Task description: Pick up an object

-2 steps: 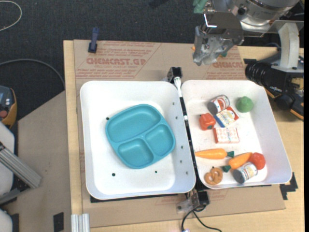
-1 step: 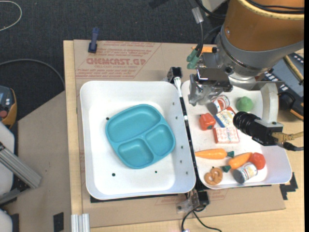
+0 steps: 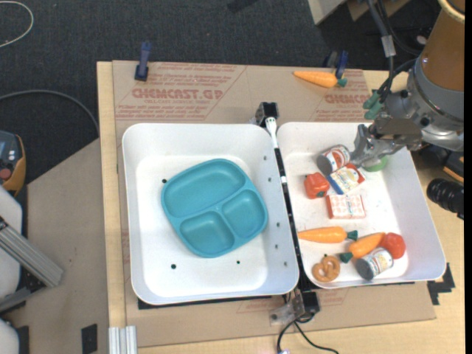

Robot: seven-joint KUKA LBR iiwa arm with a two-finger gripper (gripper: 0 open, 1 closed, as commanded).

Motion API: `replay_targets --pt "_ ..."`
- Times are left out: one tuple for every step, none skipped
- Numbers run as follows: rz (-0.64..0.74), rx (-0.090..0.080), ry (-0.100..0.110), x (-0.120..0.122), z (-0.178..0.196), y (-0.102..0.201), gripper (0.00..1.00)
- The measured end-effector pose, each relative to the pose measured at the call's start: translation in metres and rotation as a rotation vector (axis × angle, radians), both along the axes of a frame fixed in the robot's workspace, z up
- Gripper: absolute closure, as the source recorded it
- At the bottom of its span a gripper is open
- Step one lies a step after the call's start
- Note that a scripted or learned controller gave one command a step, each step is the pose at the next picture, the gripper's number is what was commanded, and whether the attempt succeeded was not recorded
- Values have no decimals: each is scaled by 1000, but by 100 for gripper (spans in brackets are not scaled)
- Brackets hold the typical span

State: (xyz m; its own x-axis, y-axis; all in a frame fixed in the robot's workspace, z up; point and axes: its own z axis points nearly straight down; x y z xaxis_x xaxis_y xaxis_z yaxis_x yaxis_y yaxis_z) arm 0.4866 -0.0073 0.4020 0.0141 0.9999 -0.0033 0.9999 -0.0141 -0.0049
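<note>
One gripper (image 3: 366,155) hovers over the can (image 3: 334,157) in the right bin (image 3: 420,220); grip state unclear; approach step, descent next.

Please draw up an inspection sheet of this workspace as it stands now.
Surface: cardboard-topped bench bearing two white bins side by side.
Job's things: right bin holds two carrots, a can, a red pepper, a small carton, a pretzel, a second can and a tomato.
Clutter: teal divided plate in the left bin; a loose carrot on the bench's far edge.
Grippers: hand low over the right bin's far end, beside the first can; finger state unclear.
Cables: black cables behind the arm.
Surroundings: dark carpet.
</note>
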Motion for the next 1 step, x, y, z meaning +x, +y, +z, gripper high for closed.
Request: replay_targets --pt "22 7 -15 -2 77 76 100"
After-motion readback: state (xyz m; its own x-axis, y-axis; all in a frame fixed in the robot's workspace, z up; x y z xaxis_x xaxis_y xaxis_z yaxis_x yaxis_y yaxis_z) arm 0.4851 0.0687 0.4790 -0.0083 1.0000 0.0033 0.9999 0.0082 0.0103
